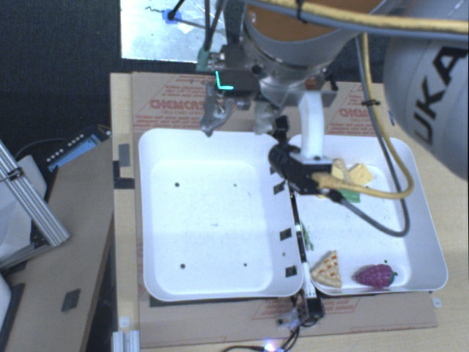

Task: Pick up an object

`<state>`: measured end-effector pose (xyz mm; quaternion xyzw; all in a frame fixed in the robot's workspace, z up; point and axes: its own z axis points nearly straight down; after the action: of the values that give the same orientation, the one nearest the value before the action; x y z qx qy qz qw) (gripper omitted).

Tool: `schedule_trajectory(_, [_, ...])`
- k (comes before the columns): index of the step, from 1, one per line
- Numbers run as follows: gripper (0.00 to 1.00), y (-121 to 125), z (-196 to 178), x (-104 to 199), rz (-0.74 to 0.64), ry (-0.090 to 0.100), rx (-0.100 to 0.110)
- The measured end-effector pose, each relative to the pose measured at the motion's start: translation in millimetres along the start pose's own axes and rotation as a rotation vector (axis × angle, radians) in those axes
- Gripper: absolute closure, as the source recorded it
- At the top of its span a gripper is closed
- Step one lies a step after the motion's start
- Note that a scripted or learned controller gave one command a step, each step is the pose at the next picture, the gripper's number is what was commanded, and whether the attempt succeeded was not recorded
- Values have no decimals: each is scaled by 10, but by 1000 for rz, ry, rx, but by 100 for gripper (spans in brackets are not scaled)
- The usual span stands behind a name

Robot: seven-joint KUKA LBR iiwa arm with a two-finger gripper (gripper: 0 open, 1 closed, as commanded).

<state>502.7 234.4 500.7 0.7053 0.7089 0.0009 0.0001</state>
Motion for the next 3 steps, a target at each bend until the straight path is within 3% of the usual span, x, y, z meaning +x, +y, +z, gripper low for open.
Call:
schedule_trajectory(1, [0,-182,1179,1,3,-5,11])
schedule_trajectory(2, [100,-159,1001,5,-2,1,-2])
schedule_trajectory(3, [100,-159,-432,-2,0,7,-14])
